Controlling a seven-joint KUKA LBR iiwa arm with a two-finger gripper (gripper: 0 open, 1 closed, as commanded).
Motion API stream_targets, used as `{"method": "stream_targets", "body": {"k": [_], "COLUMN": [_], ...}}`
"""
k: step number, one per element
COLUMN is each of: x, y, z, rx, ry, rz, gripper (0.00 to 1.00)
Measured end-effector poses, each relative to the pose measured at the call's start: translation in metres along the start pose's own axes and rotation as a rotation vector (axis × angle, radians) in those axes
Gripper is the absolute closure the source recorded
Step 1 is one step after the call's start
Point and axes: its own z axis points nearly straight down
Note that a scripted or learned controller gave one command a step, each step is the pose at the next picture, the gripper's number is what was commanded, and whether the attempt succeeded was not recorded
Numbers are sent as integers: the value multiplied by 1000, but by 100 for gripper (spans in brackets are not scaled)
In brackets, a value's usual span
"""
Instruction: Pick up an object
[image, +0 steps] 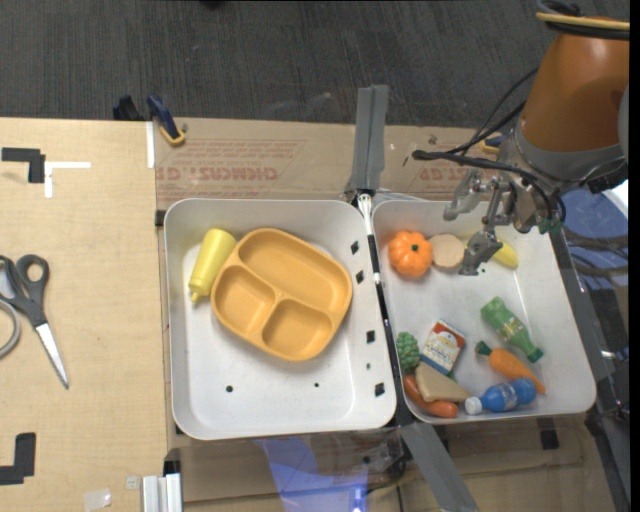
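From above, the gripper (482, 250) is hanging over the far part of the right bin (570, 330), its tip close to a pale round piece (447, 251) and a small yellow item (504, 257); whether its fingers are apart or together cannot be told. A toy pumpkin (410, 253) is sitting just left of them. A green bottle (510, 325), carrot (510, 362), small carton (442, 346) and blue bottle (503, 398) are lying nearer the front. The left bin (190, 400) is holding an orange divided plate (279, 294) and a yellow bottle (210, 262).
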Motion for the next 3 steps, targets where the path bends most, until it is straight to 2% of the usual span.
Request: {"method": "stream_targets", "body": {"k": [1, 2, 3], "x": [-22, -19, 68], "y": [-9, -101, -130], "z": [111, 142, 143], "rx": [1, 1, 0], "ry": [-4, -4, 0], "rz": [14, -43, -20], "gripper": [0, 0, 0]}}
